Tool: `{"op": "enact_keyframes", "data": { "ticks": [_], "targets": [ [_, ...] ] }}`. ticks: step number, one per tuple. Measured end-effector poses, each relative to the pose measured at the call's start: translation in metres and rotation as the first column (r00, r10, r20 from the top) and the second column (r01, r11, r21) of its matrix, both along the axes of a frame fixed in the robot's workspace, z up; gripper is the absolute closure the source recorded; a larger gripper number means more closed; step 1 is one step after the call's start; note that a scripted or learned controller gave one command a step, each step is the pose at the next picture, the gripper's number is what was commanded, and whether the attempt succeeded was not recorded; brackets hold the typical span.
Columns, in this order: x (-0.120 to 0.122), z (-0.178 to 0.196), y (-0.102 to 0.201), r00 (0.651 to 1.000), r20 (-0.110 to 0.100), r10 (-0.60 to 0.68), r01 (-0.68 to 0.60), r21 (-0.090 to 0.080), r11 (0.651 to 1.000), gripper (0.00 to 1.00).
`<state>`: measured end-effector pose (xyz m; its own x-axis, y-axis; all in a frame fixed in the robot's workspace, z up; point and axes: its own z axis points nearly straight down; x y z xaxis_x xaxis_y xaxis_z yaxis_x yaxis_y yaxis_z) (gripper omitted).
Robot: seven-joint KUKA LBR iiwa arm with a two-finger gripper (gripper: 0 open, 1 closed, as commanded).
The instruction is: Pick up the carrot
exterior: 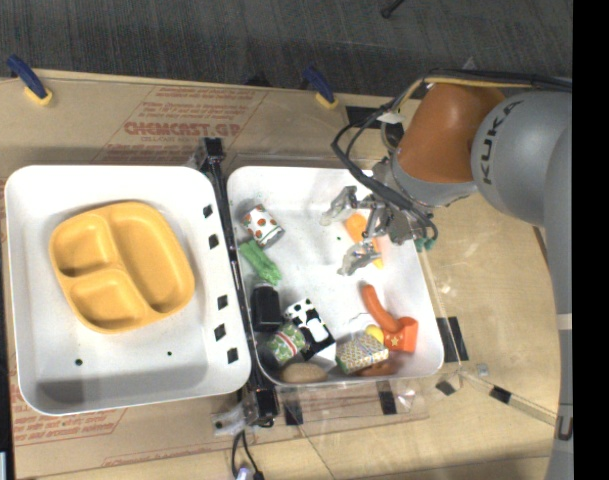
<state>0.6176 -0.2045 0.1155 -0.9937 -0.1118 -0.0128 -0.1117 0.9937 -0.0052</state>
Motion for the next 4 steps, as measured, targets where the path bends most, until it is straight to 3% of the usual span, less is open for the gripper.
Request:
{"op": "enact_keyframes", "data": {
  "ticks": [1,2,3,4],
  "targets": [
    [0.002,0.012,0.001,1.0,0.007,0.006,-0.006,-0.002,1.0,1.0],
    [0.002,0.011,0.001,1.0,0.007,0.007,-0.007,-0.002,1.0,0.0],
    [0.021,-0.024,0.021,0.998,-0.007,0.061,-0.061,0.004,0.998,0.0],
    [0.024,-0.01,0.022,0.998,0.005,0.065,-0.065,-0.001,0.998,1.0]
  ]
}}
